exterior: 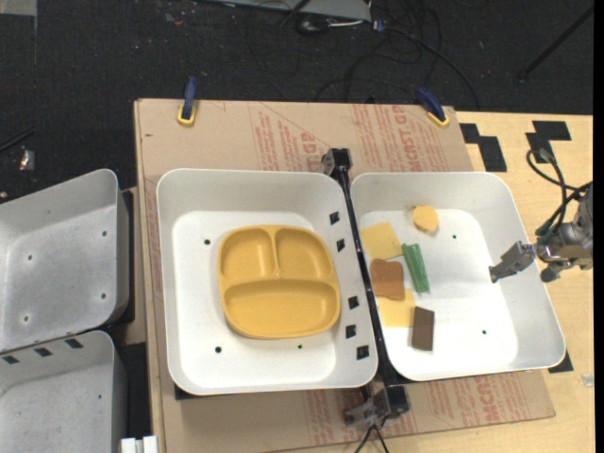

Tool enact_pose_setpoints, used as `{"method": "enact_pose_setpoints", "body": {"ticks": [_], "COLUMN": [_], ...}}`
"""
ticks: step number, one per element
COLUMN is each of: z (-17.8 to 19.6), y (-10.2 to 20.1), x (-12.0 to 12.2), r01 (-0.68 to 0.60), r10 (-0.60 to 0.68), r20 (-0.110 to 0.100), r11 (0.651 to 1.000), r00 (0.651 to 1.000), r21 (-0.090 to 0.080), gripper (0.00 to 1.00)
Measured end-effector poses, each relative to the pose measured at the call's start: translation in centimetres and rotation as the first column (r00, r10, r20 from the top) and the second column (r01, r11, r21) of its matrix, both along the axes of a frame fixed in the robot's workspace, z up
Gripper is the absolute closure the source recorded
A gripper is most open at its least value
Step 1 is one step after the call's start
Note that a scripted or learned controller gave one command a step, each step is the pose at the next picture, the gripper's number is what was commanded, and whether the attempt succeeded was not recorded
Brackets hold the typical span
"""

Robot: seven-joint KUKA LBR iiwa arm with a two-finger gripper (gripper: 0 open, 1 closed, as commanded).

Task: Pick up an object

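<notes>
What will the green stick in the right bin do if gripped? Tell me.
The green stick looks straight and narrow, so probably stiff and light. It lies flat against the brown block, so a push may shift both. Its rounded look suggests that it might roll.

The gripper (514, 261) reaches in low from the right.

I see the counter (245, 135) topped with brown printed cardboard, and two white bins lying on it side by side: the left bin (184, 281) and the right bin (500, 347), their inner rims touching.
</notes>
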State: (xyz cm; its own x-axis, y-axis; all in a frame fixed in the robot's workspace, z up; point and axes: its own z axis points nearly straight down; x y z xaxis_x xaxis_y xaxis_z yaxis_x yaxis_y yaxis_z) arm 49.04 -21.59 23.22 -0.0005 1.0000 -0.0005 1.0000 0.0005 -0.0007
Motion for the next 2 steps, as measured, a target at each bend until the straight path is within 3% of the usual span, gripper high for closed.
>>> {"method": "enact_pose_setpoints", "body": {"ticks": [2], "z": [-12.6], "y": [-0.5], "x": [0.1], "r01": [0.002], "r10": [-0.002], "r20": [-0.003], "r11": [1.0], "r00": [1.0], "r21": [0.002], "gripper": [0.0]}}
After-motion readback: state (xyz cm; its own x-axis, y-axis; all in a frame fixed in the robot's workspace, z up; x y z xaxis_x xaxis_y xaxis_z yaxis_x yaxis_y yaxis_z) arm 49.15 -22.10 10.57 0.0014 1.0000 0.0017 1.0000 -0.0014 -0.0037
